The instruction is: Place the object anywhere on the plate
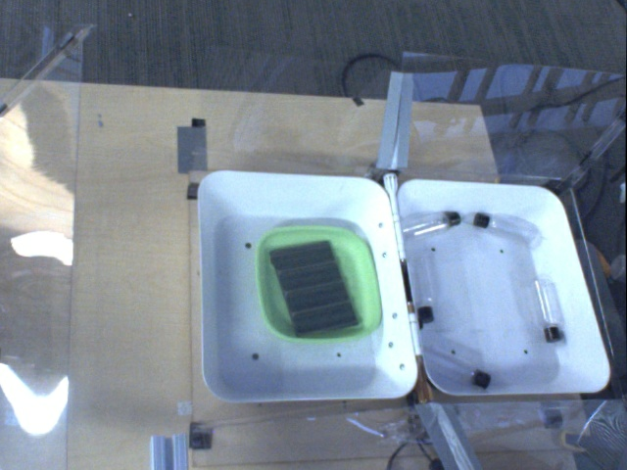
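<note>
While a dark ribbed block (313, 288) lies on the green plate (365, 292), the plate sits in the middle of the left bin (225, 292).

The right bin (578, 292) holds clear tubes with black caps (546, 305) along its edges. Both bins rest on a pale wooden bench (127, 262) behind clear shielding; dark carpet lies beyond its far edge. The gripper's state cannot be told.

Green plate (364, 274): smooth glossy plastic. Dark ribbed block (313, 288) on it: matt, grooved surface. White bins (227, 262): smooth plastic, slight sheen; bench (127, 292): pale wood, satin.
</note>
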`<state>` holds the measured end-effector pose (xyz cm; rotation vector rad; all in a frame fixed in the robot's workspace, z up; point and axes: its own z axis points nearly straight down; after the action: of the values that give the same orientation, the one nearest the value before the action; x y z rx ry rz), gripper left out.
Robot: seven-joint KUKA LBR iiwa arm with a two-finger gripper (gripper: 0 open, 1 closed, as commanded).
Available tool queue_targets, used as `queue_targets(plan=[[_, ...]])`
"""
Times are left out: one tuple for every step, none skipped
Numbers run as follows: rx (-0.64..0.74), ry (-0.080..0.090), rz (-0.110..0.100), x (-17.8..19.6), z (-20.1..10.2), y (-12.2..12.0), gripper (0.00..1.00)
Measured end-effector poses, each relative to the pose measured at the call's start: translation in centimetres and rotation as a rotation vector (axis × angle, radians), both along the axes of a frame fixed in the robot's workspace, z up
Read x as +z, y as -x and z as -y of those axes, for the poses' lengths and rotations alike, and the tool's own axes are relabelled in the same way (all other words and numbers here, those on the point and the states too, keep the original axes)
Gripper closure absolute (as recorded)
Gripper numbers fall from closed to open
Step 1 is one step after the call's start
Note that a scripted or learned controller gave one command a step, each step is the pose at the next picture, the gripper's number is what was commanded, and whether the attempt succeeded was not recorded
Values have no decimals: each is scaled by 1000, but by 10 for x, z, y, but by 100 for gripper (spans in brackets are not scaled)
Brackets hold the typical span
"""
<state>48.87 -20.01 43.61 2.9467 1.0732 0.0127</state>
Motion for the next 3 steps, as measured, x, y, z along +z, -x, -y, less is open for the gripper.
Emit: queue_targets(plan=[[-112, -3, -5, -24, 0, 0, 0], [-226, 1, 2, 0, 5, 0, 0], [-295, -3, -6, -72, 5, 0, 0]])
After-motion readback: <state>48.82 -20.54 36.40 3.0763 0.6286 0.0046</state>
